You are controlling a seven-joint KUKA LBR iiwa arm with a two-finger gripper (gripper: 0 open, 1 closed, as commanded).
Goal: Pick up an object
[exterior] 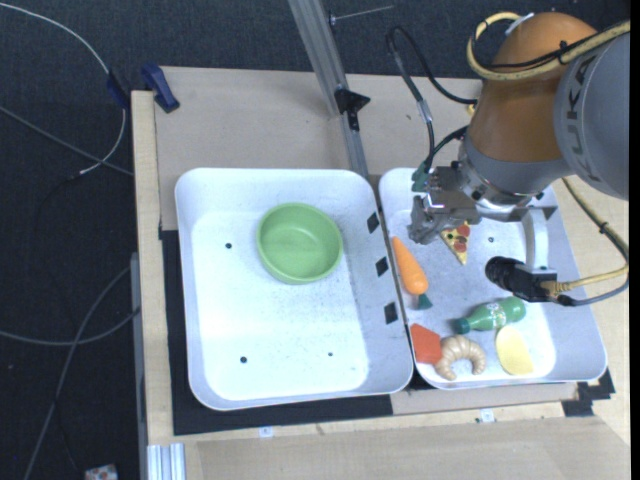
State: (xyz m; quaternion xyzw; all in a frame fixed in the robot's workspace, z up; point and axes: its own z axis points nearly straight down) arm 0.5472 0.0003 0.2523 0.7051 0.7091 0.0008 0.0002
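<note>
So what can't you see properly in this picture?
- Camera view: whether the jaws of the gripper are open or shut; the wrist above covers them.
- Camera view: most of the pizza slice; the gripper overlaps it.
- Camera view: the far corner of the right bin, behind the arm.
- Camera view: the arm's upper part, cut off by the right edge.

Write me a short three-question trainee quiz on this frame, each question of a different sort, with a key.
1. True or false: the green bowl lies in the left bin.
2. Which lies nearest the gripper? A) carrot B) green bottle C) yellow piece
3. Fill in: the croissant lies in the ___ bin.

Key: 1 true; 2 A; 3 right.
</note>
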